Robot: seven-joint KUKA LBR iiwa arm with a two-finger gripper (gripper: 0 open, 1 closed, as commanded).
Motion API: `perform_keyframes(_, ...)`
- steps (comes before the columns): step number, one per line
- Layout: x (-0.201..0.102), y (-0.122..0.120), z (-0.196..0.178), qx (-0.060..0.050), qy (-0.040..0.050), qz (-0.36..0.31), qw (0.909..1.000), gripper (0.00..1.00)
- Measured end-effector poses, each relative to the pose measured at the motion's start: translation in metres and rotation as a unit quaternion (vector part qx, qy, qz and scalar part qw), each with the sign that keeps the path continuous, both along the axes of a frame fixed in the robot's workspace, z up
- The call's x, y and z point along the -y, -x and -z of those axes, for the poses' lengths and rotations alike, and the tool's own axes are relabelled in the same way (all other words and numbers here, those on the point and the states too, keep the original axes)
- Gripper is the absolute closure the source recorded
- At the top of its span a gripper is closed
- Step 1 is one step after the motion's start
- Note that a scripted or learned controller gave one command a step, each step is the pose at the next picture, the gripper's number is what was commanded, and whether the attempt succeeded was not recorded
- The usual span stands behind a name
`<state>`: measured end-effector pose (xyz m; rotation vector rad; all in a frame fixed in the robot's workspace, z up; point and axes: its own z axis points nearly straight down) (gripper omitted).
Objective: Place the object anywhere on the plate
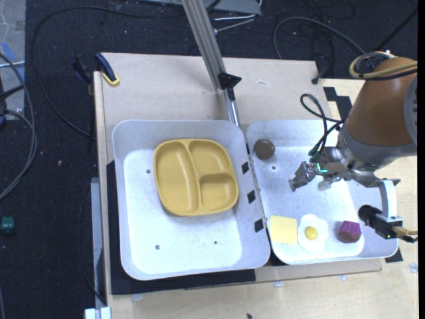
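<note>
the claw (pixel 303 176), fingers apart and holding nothing, hangs over the right bin (pixel 285 153), well apart from the yellow plate (pixel 196 177).

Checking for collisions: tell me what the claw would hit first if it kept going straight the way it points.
Likely the bare floor of the right bin: the claw points down and left. The brown ball lies off that line. Depth is unclear.

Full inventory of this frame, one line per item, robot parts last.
plate: 1, yellow, three compartments, in the left bin
left bin: 1, white
right bin: 1, white
brown ball: 1, right bin, far left corner
cheese slice: 1, yellow, right bin, near edge
fried egg: 1, white with yellow yolk, right of the cheese
purple piece: 1, right bin, near right corner
arm: 1, grey and orange, from the right
hand: 1, above the right bin
</note>
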<state>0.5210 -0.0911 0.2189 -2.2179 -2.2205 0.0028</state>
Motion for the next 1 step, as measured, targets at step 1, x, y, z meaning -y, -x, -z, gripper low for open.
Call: perform_keyframes(1,0.0001,-0.0006,-0.0009,0.001,0.0002,0.0,1.0,0.0)
